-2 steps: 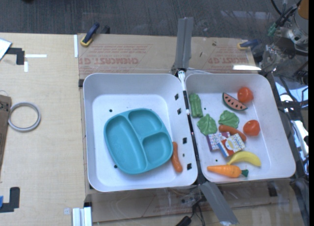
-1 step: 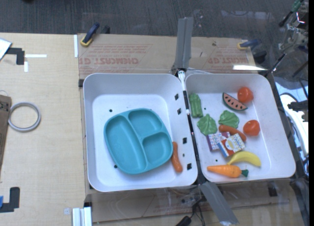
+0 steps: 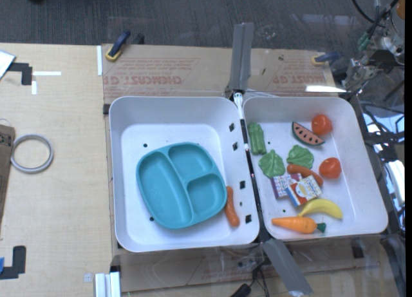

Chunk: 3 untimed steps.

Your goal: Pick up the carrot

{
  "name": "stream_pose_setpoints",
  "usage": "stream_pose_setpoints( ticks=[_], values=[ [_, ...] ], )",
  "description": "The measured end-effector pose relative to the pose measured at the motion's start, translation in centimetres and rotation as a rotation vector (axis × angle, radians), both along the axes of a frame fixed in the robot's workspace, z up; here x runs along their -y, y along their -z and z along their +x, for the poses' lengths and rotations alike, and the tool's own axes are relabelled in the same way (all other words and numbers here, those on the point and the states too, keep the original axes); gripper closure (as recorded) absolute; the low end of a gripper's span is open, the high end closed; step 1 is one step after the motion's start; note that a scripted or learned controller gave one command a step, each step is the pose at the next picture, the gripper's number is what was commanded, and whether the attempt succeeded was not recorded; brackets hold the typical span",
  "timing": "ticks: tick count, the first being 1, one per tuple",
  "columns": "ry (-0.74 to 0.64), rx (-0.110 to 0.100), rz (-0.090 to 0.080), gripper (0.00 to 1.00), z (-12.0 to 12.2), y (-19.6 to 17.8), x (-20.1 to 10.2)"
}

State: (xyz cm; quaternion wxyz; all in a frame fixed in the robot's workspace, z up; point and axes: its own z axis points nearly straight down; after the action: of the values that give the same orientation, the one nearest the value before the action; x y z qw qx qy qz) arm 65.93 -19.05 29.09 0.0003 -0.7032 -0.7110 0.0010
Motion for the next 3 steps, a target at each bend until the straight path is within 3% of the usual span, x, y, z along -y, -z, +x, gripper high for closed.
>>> stream_pose_setpoints(
  ticks=[1, 2, 3],
  values=[
    [0.065, 0.002, -0.001, 1.0, 0.0, -8.5, -2.8],
    [-0.021, -0.002, 0.0, 1.0, -0.1, -1.9, -1.7],
    [-0.122, 0.002, -0.002, 1.0, 0.0, -5.3, 0.2]
  ],
)
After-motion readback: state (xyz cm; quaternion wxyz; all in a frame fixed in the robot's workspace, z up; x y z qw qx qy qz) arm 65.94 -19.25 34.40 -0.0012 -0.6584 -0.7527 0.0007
